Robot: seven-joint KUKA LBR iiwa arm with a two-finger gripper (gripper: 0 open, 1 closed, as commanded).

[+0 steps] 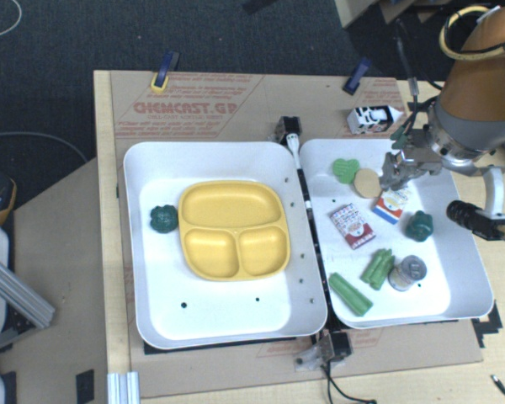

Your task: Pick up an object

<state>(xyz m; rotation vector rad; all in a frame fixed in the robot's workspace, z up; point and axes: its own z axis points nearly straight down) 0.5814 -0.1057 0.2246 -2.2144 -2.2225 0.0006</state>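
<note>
Claw of mine hung low over the right bin, just above a small red, white and blue packet. I could not tell how the claw was set, because the wrist hid it. The packet lay near the bin's far side, beside a tan disc and a green dark lump. I judged it light, thin and a little slippery, probably soft enough to bend. I thought it best to take it across its short sides. A second red packet lay apart, nearer the middle.
</note>
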